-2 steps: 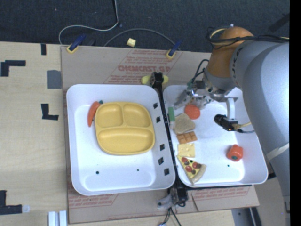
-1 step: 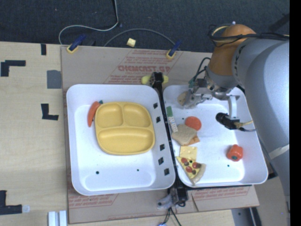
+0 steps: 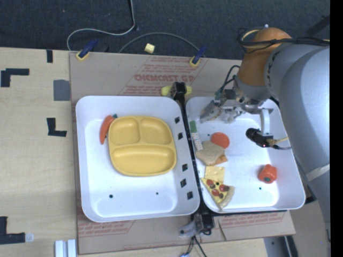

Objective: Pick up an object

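Cardboard sheet (image 3: 155, 74) covers wooden bench (image 3: 32, 159) under both bins. Gripper (image 3: 217, 111), jaws released, hovers at right bin's (image 3: 284, 197) far-left corner; tomato slice (image 3: 220, 140) lies near its left edge.

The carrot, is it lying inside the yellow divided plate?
No. The carrot lies on the left bin's floor beside the yellow plate's left edge.
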Controlling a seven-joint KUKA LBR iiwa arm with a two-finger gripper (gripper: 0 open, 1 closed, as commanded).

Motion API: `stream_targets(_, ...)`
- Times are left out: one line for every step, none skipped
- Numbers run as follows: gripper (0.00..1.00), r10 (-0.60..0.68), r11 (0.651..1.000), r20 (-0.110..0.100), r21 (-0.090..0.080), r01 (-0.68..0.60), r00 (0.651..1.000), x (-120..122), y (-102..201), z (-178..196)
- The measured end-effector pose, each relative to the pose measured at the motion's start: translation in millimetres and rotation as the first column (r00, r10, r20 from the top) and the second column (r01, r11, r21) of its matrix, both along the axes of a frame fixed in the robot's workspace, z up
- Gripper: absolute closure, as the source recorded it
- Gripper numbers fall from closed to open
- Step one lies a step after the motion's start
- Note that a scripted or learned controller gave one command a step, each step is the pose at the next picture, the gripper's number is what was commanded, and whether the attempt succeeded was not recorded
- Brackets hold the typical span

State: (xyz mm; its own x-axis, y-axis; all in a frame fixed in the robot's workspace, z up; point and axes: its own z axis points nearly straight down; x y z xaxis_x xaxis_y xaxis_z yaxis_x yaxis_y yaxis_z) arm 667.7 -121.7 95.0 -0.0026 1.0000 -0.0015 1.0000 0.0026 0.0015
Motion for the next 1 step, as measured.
stream_targets(0.00, -0.003, 1.000, -0.003, 0.001, 0.003, 1.000, -88.3, 8.5, -9.5)
